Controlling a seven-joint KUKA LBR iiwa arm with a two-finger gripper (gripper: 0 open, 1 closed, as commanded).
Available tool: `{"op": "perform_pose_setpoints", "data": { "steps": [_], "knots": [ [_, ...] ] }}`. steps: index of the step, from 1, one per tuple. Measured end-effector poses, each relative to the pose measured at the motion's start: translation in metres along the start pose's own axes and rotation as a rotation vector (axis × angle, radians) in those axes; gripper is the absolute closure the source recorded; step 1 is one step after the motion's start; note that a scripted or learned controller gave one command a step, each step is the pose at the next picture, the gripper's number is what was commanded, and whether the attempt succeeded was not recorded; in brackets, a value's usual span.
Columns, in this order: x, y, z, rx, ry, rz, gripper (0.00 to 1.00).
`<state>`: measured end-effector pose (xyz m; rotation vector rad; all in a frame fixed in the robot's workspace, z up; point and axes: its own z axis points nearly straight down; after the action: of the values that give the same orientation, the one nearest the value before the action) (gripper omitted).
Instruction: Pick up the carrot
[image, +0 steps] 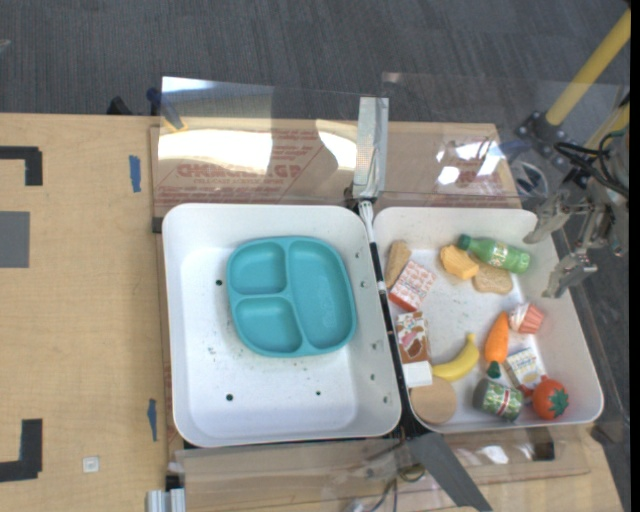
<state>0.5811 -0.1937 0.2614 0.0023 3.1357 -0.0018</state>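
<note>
Carrot (497, 338) lies in the right bin (585, 345), lower right of frame, between the banana (457, 360) and a small white packet (522, 364). Gripper (572, 255), fingers apparently spread and empty, hangs at the bin's right rim. Step: approach; next, move left and descend over the carrot.

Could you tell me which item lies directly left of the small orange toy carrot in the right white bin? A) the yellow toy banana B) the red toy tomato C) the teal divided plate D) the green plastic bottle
A: the yellow toy banana curves just left of the small orange toy carrot in the right white bin.
</note>
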Motion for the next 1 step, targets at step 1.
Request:
{"op": "perform_pose_setpoints", "data": {
  "steps": [1],
  "knots": [
    [0.0048,-0.0025,0.145,0.0,-0.007,0.151,0.0]
  ]
}}
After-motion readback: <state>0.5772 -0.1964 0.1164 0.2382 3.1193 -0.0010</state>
